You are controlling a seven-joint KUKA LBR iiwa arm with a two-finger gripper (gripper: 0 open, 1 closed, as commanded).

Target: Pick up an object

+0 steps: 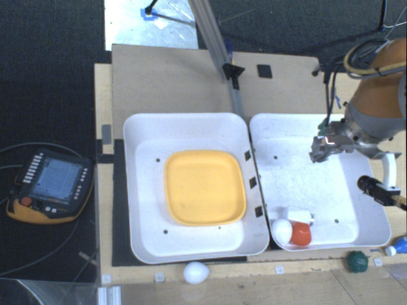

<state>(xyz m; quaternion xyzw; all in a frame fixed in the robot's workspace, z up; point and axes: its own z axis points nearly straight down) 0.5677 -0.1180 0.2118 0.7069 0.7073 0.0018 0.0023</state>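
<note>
1. While the arm (pixel 375 100) reaches in from the right of the camera view, its end effector (pixel 325 146) hangs over the upper part of the right bin (pixel 286 132), well apart from the objects at that bin's near edge. Whether it is open or closed cannot be told from this angle; nothing is seen held in it.
2. At the near left corner of the right bin lie a white ball (pixel 280 229), an orange-red object (pixel 301 234) touching it, and a small white piece (pixel 301 216) just behind them.
3. The left bin (pixel 143 189) holds a yellow square plate (pixel 205 187), lying flat near its middle.
4. Outside the bins, on the table (pixel 165 75), a white egg-shaped object (pixel 196 272) rests just in front of the left bin, and a dark green ball (pixel 357 262) sits near the right bin's front corner.
5. A handheld control pendant (pixel 49 186) lies on the dark floor to the left.
</note>
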